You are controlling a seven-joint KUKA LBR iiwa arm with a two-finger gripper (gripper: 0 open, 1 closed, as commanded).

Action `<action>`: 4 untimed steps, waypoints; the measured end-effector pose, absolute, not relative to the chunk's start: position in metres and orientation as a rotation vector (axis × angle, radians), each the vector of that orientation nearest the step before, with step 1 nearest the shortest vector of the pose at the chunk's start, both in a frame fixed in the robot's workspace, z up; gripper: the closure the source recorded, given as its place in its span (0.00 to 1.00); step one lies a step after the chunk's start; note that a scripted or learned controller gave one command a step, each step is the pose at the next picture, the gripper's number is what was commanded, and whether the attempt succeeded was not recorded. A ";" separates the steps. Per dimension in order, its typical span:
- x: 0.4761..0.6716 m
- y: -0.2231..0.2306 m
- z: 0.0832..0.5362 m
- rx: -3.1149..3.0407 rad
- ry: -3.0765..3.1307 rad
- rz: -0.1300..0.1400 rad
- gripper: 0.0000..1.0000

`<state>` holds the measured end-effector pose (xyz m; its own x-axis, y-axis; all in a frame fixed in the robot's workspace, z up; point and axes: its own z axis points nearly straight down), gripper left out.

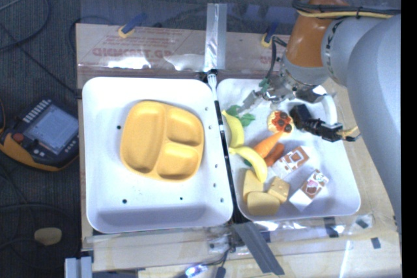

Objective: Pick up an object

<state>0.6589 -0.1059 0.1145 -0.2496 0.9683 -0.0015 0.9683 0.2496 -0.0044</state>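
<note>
Reaching in from the right, the gripper (255,99) hangs over the right bin (348,202); whether it is apart or together cannot be told. Below it lie two curved yellow bananas (235,129), one tapered carrot (267,144), and two printed cartons (294,160). One moulded yellow three-compartment tray (163,139) sits in the left bin (98,159).

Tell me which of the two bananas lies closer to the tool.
The upper banana, against the right bin's left wall beside the green piece. The other banana lies lower, by the carrot, farther from the tool.
</note>
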 end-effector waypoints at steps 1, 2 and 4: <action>0.616 -0.112 0.092 -1.808 -2.587 -0.010 0.00; 0.580 -0.114 0.091 -1.277 -2.887 -0.006 0.00; 0.606 -0.064 0.184 -1.570 -2.721 0.001 1.00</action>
<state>0.6058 -0.0644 0.1836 -0.5005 0.8658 0.0000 0.8658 0.5005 -0.0006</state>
